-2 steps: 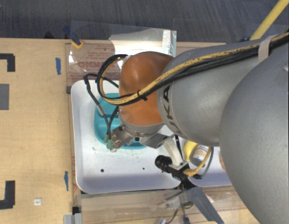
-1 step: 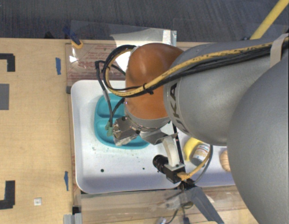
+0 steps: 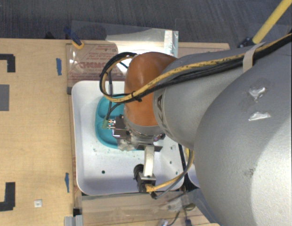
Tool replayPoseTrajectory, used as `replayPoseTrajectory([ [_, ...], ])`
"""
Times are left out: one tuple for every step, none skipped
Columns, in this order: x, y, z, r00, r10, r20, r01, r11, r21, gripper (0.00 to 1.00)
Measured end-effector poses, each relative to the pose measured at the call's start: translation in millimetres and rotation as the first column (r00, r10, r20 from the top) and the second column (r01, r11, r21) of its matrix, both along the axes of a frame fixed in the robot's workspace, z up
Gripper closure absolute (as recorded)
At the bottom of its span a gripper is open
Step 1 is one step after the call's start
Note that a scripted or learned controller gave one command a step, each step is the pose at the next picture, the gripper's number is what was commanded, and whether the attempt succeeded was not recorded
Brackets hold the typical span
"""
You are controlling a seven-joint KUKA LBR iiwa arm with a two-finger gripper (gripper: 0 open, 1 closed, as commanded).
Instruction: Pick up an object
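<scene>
Arm point(image 3: 221, 112): reached in from the right, covering most of the white bin point(image 3: 85, 140).
Orange band point(image 3: 143, 88): sat above the wrist, over the bin's middle.
Gripper point(image 3: 125, 138): hung low over the bin; finger state could not be told.
Object: a teal item point(image 3: 102, 124) lay in the bin's left part, partly hidden beneath the wrist.
Cabling: yellow-and-black cable point(image 3: 110, 79) looped beside the band.

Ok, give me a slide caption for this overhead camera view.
KUKA arm reaching down into a white bin, over a teal object.

Tan bench top point(image 3: 33, 140), dark grey floor point(image 3: 136, 4)
</scene>
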State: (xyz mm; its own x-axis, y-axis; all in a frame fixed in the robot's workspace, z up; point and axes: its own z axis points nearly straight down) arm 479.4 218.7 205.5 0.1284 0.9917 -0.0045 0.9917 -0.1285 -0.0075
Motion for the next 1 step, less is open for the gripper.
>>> replayPoseTrajectory([
  [0.4,7.8,37.9,0.920,-0.392,0.006,0.392,0.920,0.000,1.00],
])
